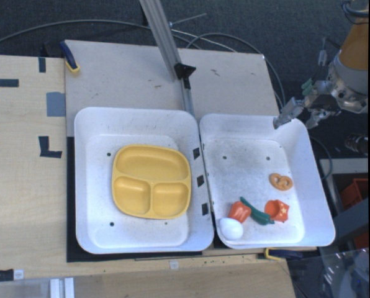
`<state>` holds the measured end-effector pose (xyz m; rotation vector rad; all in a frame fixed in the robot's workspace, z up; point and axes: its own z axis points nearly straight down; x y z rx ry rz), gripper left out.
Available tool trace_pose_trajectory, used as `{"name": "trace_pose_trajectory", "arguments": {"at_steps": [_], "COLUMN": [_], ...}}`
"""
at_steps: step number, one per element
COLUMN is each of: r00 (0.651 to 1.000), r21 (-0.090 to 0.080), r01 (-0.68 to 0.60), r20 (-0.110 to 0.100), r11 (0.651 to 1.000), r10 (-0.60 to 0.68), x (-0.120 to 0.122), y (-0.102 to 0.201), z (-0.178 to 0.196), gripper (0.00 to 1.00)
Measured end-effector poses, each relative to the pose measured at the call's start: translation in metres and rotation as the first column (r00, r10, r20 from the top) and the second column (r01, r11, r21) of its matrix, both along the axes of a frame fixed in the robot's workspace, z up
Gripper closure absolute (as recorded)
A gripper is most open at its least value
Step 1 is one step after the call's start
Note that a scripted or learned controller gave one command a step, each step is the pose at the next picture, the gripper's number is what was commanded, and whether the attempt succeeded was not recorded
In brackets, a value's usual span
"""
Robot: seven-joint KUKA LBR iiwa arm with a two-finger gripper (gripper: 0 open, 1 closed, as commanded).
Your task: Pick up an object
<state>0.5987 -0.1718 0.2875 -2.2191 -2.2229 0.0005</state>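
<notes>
Above the right bin's point(309, 160) far right corner, the gripper point(288, 113) is seen, with nothing between its fingers.

Whether the fingers are parted or closed cannot be told. In the right bin, a pretzel point(280, 181) is placed near the right wall; nearer the front, an orange piece point(239, 212), a green piece point(257, 212) and a red piece with a star point(277, 210) are grouped close together, and a white egg point(230, 228) is set at the front left corner. In the left bin point(89, 166), a yellow tray point(151, 181) with three compartments is laid.
</notes>
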Motion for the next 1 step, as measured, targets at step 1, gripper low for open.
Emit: {"name": "trace_pose_trajectory", "arguments": {"at_steps": [1], "r00": [1.0], "r21": [-0.001], "r01": [-0.001], "r20": [0.0], "r11": [1.0], "r10": [0.001], "x": [0.0], "y": [-0.0001], "z": [0.0], "gripper": [0.0]}}
